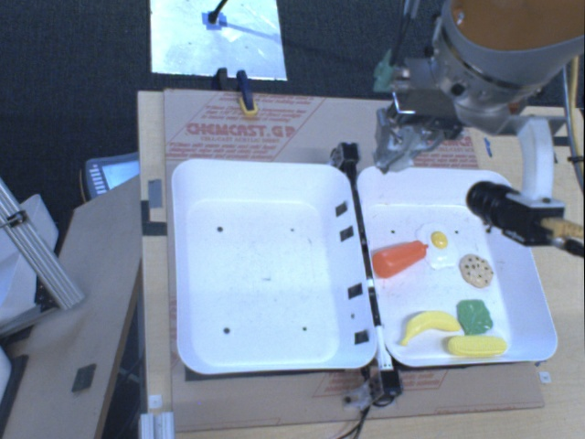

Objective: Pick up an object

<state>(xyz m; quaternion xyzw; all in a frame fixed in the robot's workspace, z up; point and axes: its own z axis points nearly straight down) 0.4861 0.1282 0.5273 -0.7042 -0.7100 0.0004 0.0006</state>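
Observation:
Several toy foods lie in the right bin (402,199): an orange carrot (398,259), a fried egg (440,241), a round cookie (475,270), a yellow banana (430,325), a green piece (474,315) and a yellow corn-like piece (476,345). My gripper (396,155) hangs above the far left corner of the right bin, well behind the carrot, with nothing visibly between its fingers. The fingertips are too dark and small to read.
The left bin (196,190) sits beside the right one, joined along a black clipped seam (358,245). A black cylinder on a white bracket (508,210) overhangs the right bin's far right edge. A yellow clamp (247,99) stands at the board's back.

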